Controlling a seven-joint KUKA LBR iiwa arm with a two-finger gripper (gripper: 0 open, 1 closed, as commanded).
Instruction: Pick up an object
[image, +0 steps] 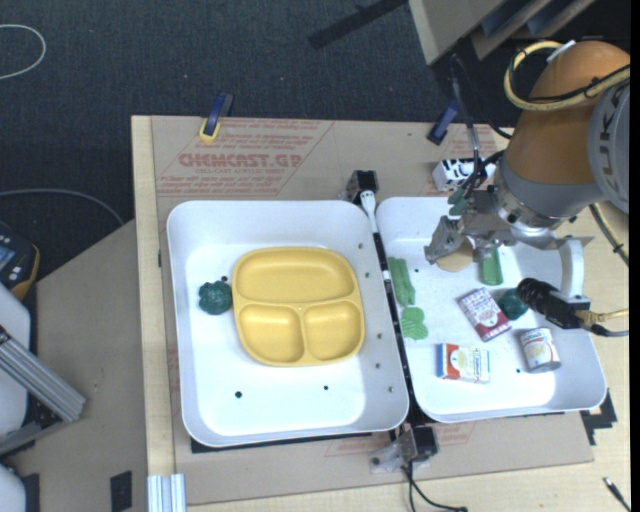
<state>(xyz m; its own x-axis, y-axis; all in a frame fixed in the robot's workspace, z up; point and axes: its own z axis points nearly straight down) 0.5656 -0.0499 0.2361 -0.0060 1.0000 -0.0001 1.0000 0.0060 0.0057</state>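
At the left edge of the left bin (190, 300) lies a small dark-green broccoli toy (214, 296), touching the rim of a yellow divided plate (297, 303) that takes up the bin's middle. Both are well apart from the arm.

Across the divider, the right bin (560, 395) carries the candidates. Along its left edge a green pea pod (402, 281) lies with its long axis running from the far edge toward the near one, and just nearer than it sits a small ruffled green leaf piece (413, 322). Toward the near edge lies a flat white carton with red print (462, 362). In the middle of the bin lies a red-and-white packet (482, 312), tilted, and toward the near right corner a small can on its side (539, 350).

The gripper (468, 236) hangs over the far part of the right bin, by its far-left corner, under the orange band of the arm (565, 110). Beneath it a tan, rounded object (456, 262) peeps out, partly hidden, and a green oblong piece (490, 266) stands just to its right. The tan object lies almost straight below the pincer, so my judgement is that the coming move is a short descent, not a sideways travel; the pea pod lies off to the left, the packet nearer and a little right.

Whether the pincer is spread or pressed together I cannot tell, and nothing is plainly seen between its tips.
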